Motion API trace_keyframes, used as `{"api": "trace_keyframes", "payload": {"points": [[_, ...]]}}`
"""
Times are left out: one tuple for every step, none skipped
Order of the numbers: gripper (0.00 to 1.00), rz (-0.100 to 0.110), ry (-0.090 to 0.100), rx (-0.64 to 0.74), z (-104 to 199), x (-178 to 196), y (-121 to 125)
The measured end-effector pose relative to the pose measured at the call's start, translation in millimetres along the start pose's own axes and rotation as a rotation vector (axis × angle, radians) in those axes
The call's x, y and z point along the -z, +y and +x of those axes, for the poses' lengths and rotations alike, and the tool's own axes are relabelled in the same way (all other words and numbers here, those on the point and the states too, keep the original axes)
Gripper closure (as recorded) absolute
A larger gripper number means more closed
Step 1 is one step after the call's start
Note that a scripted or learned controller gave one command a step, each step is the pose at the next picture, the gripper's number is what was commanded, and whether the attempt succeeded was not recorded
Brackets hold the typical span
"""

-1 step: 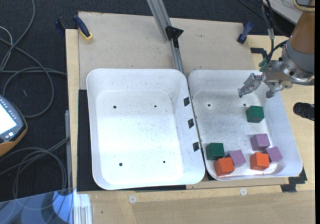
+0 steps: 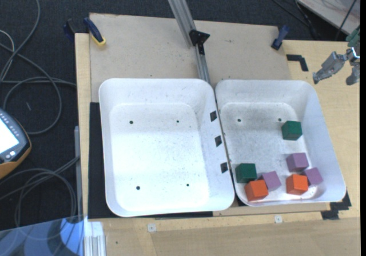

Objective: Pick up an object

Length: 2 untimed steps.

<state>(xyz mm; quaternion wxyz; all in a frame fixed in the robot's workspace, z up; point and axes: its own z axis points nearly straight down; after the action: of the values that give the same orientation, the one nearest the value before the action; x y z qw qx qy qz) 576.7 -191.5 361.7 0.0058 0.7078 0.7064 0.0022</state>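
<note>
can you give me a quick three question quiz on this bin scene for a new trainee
1. True or false: all the blocks lie in the right bin.
2. How many green blocks are there? A) one B) two C) three
3. Fill in: the gripper is outside the bins, past the right bin's far ____ corner.

Key:
1. True. The left bin holds no blocks.
2. B. One green block sits apart toward the far side; the other is beside an orange block near the front wall. Another orange block and three purple blocks, one at, lie near the front too.
3. Right.
</note>
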Motion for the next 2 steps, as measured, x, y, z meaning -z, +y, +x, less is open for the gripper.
{"api": "trace_keyframes", "payload": {"points": [[0.00, 0.013, 0.008, 0.009, 70.2, -13.3, -14.5], [0.00, 0.007, 0.004, 0.006, 71.0, -18.8, 55.1]]}}
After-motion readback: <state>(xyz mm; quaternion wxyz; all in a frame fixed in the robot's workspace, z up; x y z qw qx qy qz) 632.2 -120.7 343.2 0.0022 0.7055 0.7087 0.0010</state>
